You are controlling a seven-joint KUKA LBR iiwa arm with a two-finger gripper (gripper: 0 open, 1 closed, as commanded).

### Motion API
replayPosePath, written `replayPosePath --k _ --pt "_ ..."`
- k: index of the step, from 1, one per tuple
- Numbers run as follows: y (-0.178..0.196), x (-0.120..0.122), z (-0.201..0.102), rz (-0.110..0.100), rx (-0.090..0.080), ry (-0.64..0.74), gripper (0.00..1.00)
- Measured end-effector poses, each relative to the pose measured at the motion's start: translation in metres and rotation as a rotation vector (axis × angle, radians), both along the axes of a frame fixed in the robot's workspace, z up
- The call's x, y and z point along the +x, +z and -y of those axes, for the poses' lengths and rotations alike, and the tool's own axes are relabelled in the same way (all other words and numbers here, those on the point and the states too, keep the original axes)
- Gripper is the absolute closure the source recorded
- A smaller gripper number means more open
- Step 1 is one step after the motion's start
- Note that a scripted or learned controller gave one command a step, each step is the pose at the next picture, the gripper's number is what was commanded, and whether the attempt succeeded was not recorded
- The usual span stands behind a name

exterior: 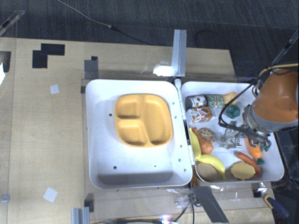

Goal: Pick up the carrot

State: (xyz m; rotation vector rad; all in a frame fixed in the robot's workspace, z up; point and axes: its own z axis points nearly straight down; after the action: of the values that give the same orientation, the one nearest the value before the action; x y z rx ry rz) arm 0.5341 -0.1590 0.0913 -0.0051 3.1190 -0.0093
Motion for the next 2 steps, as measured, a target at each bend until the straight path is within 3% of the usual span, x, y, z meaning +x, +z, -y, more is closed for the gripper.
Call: replayPosePath --k 1,2 --pt "0.064 -0.008 -0.004 -0.009 0.006 -0.132 1.0" --pt "-0.001 -0.041 0.014 -0.004 0.01 -0.279 1.0"
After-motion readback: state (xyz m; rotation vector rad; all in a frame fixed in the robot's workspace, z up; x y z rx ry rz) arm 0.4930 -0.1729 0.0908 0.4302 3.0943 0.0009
